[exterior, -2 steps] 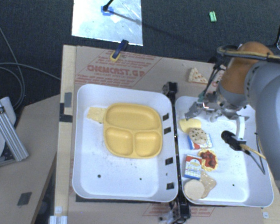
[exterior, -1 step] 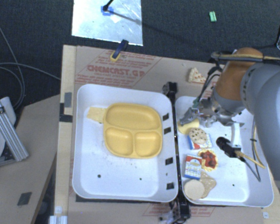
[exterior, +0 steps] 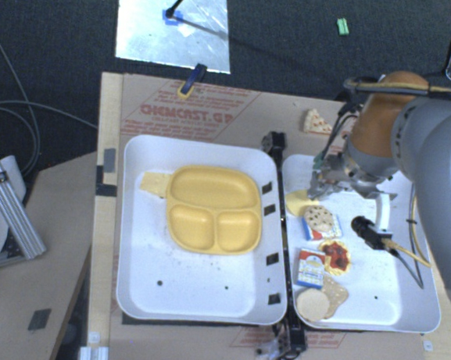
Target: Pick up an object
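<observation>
1. Gripper (exterior: 316,188) hangs low at the far left of the right bin (exterior: 418,310); I cannot tell its state.
2. Toy foods lie just near it: a yellow piece (exterior: 296,201) and a cookie card (exterior: 320,220).
3. They look flat, so a grab may slip off.

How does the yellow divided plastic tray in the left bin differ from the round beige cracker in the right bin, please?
The yellow divided plastic tray is far larger than the round beige cracker. The tray is a rounded rectangle with three compartments; the cracker is a plain disc. The tray sits mid-bin; the cracker lies at the near edge. Both lie flat.
</observation>
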